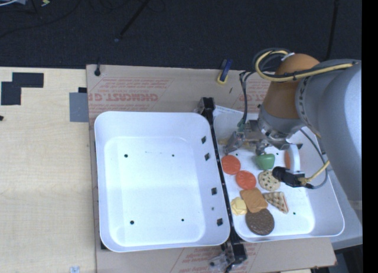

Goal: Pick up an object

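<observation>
Nearest the camera in the right bin [331, 221]: dark round cookie [260, 222], tan cracker [254, 200], two orange discs [245, 179], then green piece [265, 161] beneath the gripper [255, 142], finger state can't tell.

Red lettering is seen printed on the cardboard sheet [155, 91] under the bins, upside down from this angle; the wording cannot be made out reliably.
</observation>
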